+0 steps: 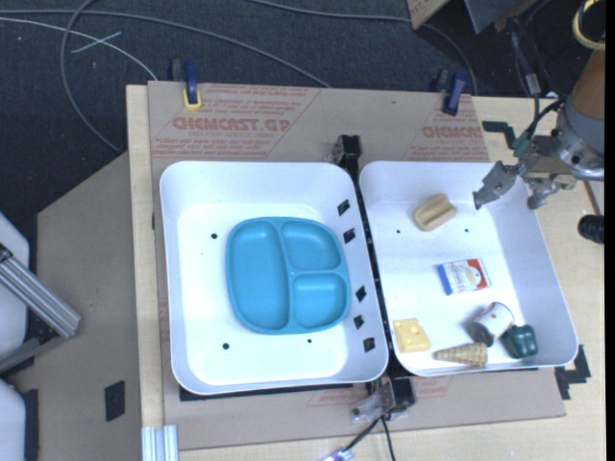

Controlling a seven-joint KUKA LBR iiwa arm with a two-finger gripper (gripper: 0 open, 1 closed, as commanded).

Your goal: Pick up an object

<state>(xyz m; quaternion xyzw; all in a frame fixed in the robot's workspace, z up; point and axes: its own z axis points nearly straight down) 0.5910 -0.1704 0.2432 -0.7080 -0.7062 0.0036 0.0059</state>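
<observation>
The right bin (538,248) holds several small things: a tan bread-like piece (433,211) near its back, a blue and white card (463,277) in the middle, a yellow cheese wedge (410,334) and a waffle cone (462,355) at the front, and a grey-white item (488,322) beside a dark green one (521,341) at the front right. My gripper (514,185) hangs over the bin's back right corner, to the right of the tan piece. Its fingers are spread apart with nothing between them.
The left bin (183,257) holds a blue sectioned plate (286,274). A row of black clips (351,248) runs along the divide between the bins. Blue clamps (192,92) hold the cardboard at the bench's back edge. Cables lie on the dark floor behind.
</observation>
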